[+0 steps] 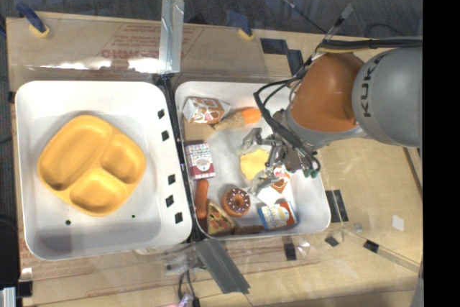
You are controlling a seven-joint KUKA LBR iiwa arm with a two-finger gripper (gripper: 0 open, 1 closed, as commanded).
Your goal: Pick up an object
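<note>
My gripper [264, 154] reaches into the right bin [316, 216] from the right and hangs over a pale yellow cheese wedge [251, 166]. Its metal fingers straddle the wedge's upper edge. Around it lie a small printed carton [203, 111], a carrot-like orange piece [244, 116], a maroon packet [200, 159], a sausage [202, 198], a chocolate doughnut [236, 202], a pizza slice [218, 223] and a small can [277, 214].
The left bin [36, 101] holds a yellow divided tray [91, 163]. A taped divider [172, 147] runs between the two bins. The arm's orange band [327, 93] overhangs the right bin's far right corner.
</note>
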